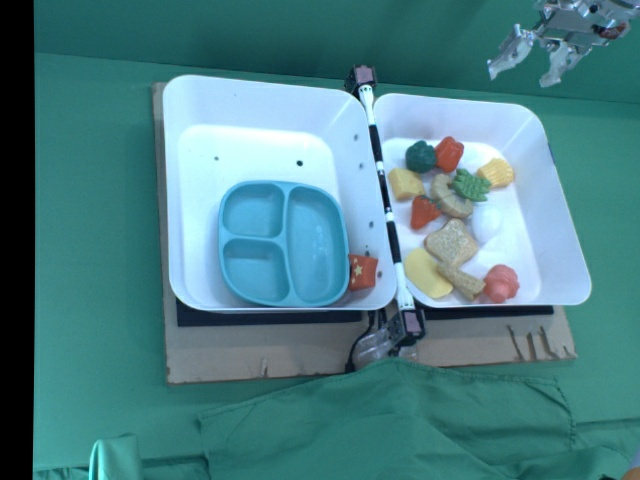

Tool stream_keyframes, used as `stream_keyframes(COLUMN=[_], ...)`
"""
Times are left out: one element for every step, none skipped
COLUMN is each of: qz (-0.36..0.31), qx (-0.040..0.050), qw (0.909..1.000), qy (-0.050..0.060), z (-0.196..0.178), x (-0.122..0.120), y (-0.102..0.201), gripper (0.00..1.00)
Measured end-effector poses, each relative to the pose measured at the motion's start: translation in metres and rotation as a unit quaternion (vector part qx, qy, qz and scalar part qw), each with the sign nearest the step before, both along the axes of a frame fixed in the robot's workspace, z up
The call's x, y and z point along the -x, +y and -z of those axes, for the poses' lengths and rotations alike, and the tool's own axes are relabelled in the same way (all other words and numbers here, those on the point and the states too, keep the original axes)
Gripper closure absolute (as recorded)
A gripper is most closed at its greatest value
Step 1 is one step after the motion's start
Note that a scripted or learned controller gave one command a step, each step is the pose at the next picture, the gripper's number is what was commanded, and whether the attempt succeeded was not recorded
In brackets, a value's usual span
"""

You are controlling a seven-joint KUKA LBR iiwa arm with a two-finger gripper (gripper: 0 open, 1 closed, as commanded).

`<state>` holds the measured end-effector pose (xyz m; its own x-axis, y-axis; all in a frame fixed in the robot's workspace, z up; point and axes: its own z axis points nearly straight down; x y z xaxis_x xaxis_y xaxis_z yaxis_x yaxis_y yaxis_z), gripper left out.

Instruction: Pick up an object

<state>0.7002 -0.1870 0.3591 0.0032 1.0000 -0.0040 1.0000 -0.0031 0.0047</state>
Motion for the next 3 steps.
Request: stream_keyframes(qz=[0.0,0.0,0.0], qx=[0.0,0.0003,0.0003], qw=[1.0,1.0,1.0], qy=[0.0,-0.001,-0.001], z=[0.0,-0.0081,-0.0079], x=[0.0,-0.0001,-0.0001], y=[0.0,0.0001,0.0], gripper=[0.0,0.0,0.0])
